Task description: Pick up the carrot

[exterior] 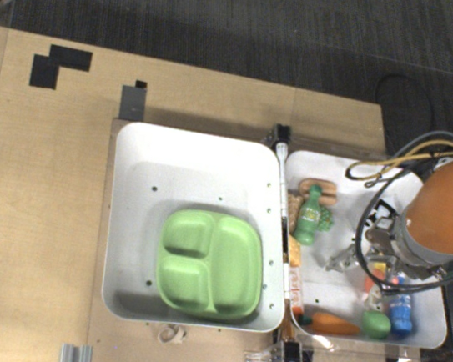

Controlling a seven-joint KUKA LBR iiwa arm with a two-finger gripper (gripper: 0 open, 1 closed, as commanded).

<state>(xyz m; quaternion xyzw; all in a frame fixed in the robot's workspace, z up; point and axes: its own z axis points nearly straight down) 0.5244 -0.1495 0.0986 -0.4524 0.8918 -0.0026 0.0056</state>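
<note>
The small orange plastic toy carrot [335, 325] lies flat along the near wall of the right white bin [438, 332], its tip just beside a round green toy [375, 324]; it is probably light, stiff and a little slick, best pinched across its thicker middle. The gripper [381, 273] hangs over that bin under the orange-banded wrist, too hidden to tell its state or any hold. I count one carrot, one green bottle [310, 216], one blue object [401, 317], one green divided plate [211, 261], two bins.
</note>
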